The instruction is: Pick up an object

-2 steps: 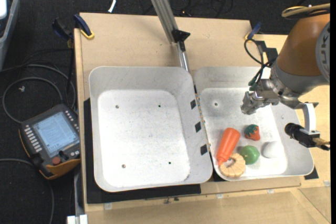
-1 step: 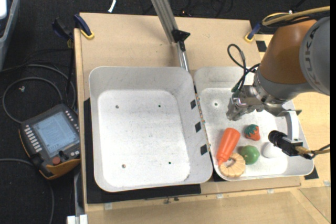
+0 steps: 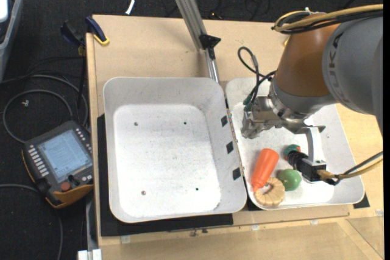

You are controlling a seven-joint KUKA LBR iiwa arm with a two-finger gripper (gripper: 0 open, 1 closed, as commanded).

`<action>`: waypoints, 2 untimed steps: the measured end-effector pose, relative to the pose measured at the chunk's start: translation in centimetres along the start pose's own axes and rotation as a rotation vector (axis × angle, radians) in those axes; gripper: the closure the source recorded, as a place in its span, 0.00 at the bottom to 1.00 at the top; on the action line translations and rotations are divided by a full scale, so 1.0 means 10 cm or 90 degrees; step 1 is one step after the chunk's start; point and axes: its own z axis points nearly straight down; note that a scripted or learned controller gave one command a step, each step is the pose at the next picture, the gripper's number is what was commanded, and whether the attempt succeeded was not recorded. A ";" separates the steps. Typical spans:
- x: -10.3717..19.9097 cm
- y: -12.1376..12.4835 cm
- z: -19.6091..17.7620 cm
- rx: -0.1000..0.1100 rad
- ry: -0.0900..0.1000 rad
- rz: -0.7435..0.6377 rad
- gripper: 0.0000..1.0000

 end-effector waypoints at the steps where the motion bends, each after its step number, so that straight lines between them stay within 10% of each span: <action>1: 0.52 -0.09 0.06 0.002 0.000 0.000 1.00; 2: 1.10 -0.19 -0.12 0.000 0.000 0.000 1.00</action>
